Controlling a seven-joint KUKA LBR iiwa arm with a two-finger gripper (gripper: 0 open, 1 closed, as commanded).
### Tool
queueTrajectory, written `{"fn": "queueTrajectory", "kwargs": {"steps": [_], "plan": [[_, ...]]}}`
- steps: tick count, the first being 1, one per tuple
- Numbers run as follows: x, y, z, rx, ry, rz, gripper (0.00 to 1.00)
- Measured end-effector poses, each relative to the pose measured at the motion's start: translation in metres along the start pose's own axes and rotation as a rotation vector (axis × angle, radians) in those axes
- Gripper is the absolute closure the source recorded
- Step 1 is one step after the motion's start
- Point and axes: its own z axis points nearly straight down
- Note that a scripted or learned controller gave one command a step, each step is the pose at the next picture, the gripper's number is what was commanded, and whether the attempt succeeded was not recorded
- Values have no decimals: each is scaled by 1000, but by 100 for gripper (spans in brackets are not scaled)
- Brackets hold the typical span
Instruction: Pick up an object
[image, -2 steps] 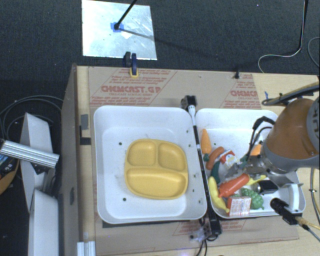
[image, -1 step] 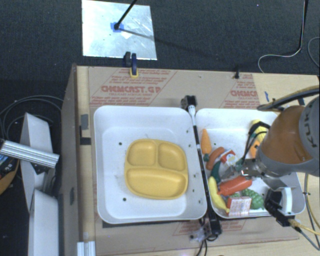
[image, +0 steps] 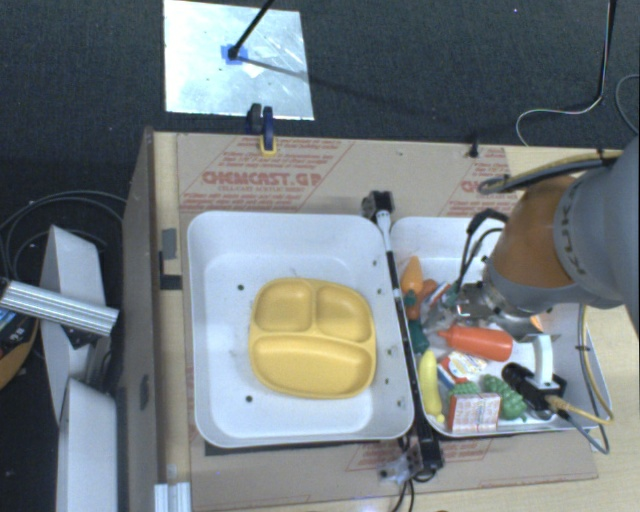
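The right white bin (image: 432, 232) holds several small toy foods. A red-orange oblong piece (image: 479, 342) lies near its middle. A yellow banana (image: 429, 381) runs along the left wall, and a small orange carrot (image: 411, 274) lies further back. A red and white carton (image: 473, 411) and a green leafy piece (image: 511, 399) sit at the front. My gripper (image: 452, 304) is low in this bin, just behind the red-orange piece, with the grey arm and its orange band above it. Nothing shows in its grip.
The left white bin (image: 225, 250) carries a yellow divided plate (image: 312, 337) in its middle. A ridge (image: 398, 320) separates the two bins. Both stand on a cardboard sheet (image: 290, 170). Beyond it, a metal plate (image: 236, 60) lies on dark floor.
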Motion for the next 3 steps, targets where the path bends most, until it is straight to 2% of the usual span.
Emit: {"fn": "queueTrajectory", "kwargs": {"steps": [1, 2, 3], "plan": [[0, 0, -10, -1, 0, -1, 100], [-11, -59, -135, 0, 1, 1, 100], [-11, -59, -134, 1, 2, 0, 0]]}}
